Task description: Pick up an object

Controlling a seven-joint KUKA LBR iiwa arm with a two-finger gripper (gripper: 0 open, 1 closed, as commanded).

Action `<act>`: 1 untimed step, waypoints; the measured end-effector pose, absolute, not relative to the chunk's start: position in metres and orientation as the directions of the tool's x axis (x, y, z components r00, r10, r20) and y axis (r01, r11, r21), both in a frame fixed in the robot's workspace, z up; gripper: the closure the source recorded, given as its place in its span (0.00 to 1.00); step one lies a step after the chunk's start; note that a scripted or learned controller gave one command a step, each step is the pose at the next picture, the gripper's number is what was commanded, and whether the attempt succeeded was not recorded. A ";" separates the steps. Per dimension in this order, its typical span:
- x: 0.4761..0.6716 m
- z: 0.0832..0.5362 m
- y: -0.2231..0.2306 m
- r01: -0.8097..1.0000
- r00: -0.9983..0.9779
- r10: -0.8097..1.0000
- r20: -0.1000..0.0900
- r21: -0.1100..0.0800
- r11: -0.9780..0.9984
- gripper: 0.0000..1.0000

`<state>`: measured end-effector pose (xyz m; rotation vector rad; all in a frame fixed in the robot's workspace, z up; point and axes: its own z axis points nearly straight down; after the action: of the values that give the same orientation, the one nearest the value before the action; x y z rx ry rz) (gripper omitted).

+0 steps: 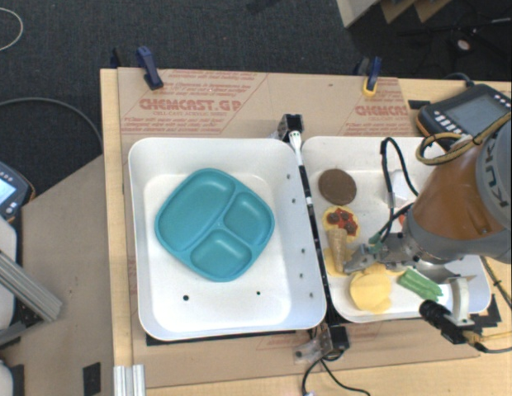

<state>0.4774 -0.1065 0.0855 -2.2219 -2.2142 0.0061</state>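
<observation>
A teal divided plate lies in the left white bin. Blue clamps grip the counter at its far edge.

Two shallow white bins are sitting side by side on the bench: the left bin at nine o'clock and the right bin at three o'clock. One teal plastic plate with three compartments is lying in the left bin. The right bin is holding four small things: one round brown disc, one yellow piece with red topping, one pale yellow lump and one green piece. Two clamps, one blue and one yellow-tipped, are gripping the board's twelve o'clock edge.
</observation>
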 end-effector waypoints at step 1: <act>0.479 0.100 -0.105 1.000 0.002 1.000 -0.001 0.001 -0.002 1.00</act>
<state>0.4790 -0.1053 0.1001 -2.2247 -2.2207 -0.0003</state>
